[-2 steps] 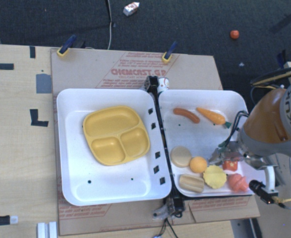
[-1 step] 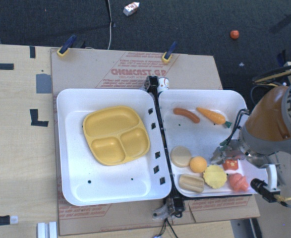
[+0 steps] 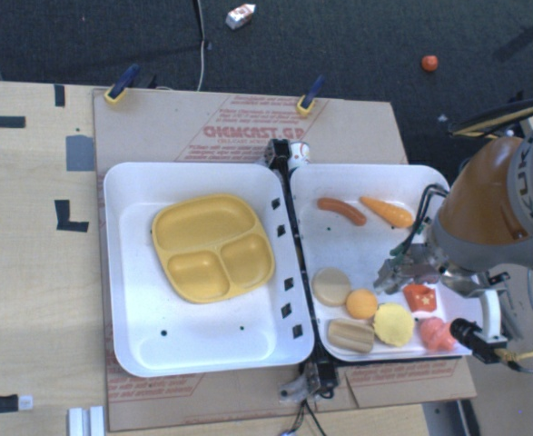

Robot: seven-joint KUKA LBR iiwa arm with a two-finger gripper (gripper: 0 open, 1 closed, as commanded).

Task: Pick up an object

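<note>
Divided tray (image 3: 213, 247) in left bin (image 3: 125, 207)

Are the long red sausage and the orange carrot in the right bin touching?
Apart. The camera view shows bare white bin floor between the red sausage and the orange carrot.

The light over my workspace is even and fairly bright, falling from above, so shadows are faint and short. The two white bins (image 3: 125, 334) come out almost washed out, their walls hard to read against their floors. The dark floor (image 3: 357, 25) beyond the tabletop (image 3: 30, 271) swallows detail. Everything is a little soft and grainy; my orange wrist band (image 3: 488, 198) smears at its edges.
</note>
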